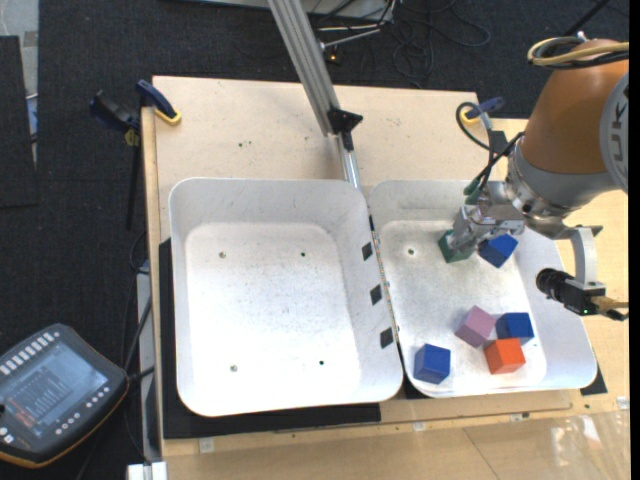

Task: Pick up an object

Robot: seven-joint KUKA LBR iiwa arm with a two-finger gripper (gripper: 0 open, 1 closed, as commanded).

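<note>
My gripper hangs low over the back of the right bin, under the grey and orange arm. A green block lies just to its left and a blue block just to its right, both close beside the gripper's tip. The arm hides the gripper from above. Toward the front of the same bin lie a purple block, a second blue block, an orange-red block and a third blue block.
The left bin sits beside the right one, their rims meeting at the middle. A slanted metal pole ends at the bins' back edge. A teach pendant lies at the lower left, off the bench.
</note>
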